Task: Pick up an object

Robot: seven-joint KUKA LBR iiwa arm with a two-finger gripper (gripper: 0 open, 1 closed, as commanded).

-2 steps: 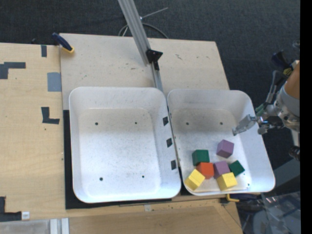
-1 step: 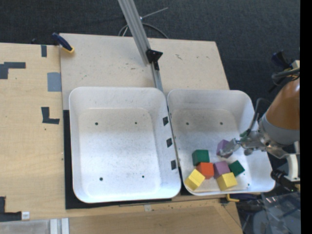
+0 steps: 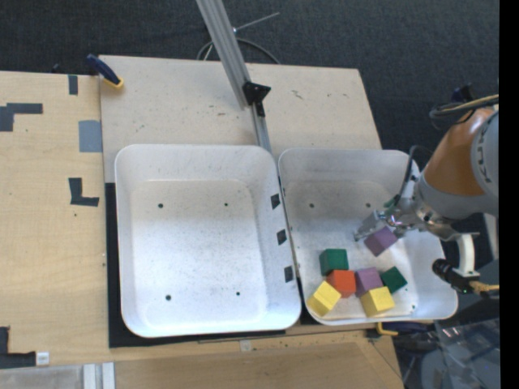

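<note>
Now a purple block (image 3: pixel 379 239) is held up by the gripper (image 3: pixel 383 232).
The jaws look closed on it, above the right bin (image 3: pixel 340 168), with more blocks (image 3: pixel 357 286) lying below. Next, a steady lift is called for.

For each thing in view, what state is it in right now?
Gripper: over the right bin, shut on the purple block.
Purple block: tilted, held at the fingertips.
Green blocks: two, lying in the right bin.
Orange block: lying in the bin.
Yellow blocks: two, lying by the front wall.
Second purple block: lying among the others.
Right bin: holds all blocks.
</note>
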